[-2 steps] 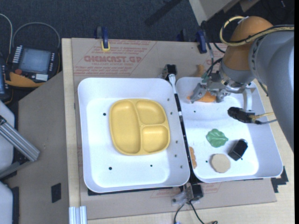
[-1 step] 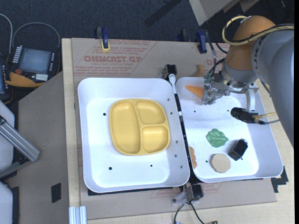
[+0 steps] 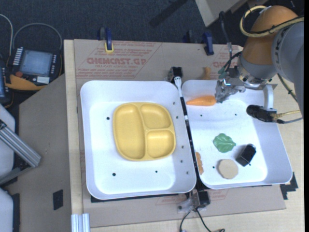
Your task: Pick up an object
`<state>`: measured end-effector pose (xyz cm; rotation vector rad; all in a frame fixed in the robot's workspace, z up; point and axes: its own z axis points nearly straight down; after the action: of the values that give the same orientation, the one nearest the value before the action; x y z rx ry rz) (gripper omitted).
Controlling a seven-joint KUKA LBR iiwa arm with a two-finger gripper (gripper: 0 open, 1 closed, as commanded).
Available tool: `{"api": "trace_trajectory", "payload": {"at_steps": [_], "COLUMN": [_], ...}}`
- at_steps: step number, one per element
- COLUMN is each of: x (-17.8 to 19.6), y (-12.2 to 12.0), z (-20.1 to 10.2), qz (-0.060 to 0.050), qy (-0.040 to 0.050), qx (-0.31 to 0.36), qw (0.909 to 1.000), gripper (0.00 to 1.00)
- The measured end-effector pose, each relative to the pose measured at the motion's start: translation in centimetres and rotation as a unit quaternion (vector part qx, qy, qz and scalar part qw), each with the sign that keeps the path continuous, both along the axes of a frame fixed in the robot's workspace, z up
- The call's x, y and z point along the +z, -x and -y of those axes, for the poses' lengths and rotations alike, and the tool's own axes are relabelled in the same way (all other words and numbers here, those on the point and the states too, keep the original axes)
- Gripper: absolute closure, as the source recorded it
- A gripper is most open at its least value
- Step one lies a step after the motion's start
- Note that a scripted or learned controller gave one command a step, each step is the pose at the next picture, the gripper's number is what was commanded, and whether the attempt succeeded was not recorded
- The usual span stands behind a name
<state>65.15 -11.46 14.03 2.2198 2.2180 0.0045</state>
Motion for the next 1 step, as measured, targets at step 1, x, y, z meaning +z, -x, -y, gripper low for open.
{"api": "trace_trajectory", "payload": {"at_steps": [1], "x": [4.50], "y": [-0.62], "z": [0.28], "qz": [0.001], "qy": [0.0006], "qx": [0.001], "qw": [1.0000], "gripper": [1.00]}}
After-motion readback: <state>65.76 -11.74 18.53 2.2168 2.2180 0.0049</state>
